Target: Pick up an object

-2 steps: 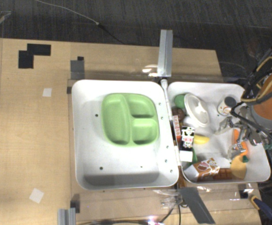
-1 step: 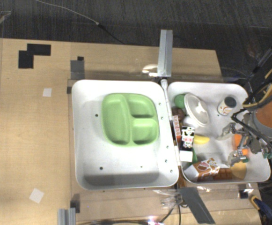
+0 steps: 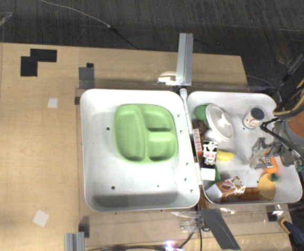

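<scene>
Left bin (image 3: pixel 97 156): one green tray (image 3: pixel 144 132), three compartments, lying flat near centre.

Right bin (image 3: pixel 235 99): clutter. Along its left wall a dark box (image 3: pixel 196 140) and a black-and-white carton (image 3: pixel 209 153); a white bowl (image 3: pixel 220 122) tipped on a green item; a yellow piece (image 3: pixel 225 156); a brown packet (image 3: pixel 235 188) by the front wall; a small round tin (image 3: pixel 255 115) toward the back.

Claw (image 3: pixel 264 158): low in the right bin, beside an orange piece (image 3: pixel 272 166), above a tan lump (image 3: pixel 267 187). Whether it grips anything, I cannot tell; the view is too cluttered there.

Step, judged: descent or grasp attempt. Next move calls for closing on the orange piece, then lifting straight up.
</scene>
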`<move>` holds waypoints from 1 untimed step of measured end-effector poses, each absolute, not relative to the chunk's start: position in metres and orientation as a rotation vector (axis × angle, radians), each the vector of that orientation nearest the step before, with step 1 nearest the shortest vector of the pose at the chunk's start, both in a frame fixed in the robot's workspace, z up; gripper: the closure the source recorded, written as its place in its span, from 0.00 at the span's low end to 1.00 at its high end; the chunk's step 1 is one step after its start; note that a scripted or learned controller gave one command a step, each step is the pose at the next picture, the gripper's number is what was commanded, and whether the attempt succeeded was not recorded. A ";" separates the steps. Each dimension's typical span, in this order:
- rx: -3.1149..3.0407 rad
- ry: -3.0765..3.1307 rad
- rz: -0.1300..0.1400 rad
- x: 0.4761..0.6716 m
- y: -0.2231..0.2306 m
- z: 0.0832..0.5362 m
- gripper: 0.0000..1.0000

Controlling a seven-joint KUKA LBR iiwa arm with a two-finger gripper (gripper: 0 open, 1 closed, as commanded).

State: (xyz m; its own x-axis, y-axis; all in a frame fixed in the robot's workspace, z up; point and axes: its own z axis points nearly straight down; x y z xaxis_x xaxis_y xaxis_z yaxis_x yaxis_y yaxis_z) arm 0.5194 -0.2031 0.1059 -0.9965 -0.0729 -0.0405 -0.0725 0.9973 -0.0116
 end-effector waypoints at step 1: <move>-0.114 3.100 -0.015 0.519 -0.203 0.105 0.00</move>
